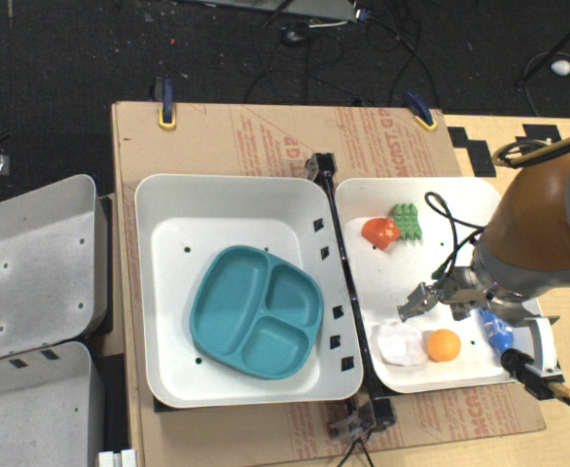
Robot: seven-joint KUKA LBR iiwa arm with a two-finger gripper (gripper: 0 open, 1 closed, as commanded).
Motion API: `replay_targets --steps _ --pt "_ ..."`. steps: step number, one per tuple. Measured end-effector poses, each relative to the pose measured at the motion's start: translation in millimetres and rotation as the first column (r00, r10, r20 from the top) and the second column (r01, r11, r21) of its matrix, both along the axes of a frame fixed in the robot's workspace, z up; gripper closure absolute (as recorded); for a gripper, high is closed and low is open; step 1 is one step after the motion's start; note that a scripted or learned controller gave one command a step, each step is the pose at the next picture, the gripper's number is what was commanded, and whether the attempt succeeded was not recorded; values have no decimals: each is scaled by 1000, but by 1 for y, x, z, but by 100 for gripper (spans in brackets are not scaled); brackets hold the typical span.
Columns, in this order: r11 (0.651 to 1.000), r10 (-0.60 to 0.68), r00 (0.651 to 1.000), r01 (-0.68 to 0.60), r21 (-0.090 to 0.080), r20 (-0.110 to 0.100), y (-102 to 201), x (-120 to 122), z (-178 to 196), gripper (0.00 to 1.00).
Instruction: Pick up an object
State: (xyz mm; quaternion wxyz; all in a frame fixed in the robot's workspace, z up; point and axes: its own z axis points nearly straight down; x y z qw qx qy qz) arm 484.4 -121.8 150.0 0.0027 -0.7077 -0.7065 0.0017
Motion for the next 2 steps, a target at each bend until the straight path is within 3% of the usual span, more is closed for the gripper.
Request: replay_targets --steps 1,2 --pt "1000 0 1000 0 1 0 1 -1 -54 0" --pt "1000 -2 1000 2 -1 6 0 0 -41 100"
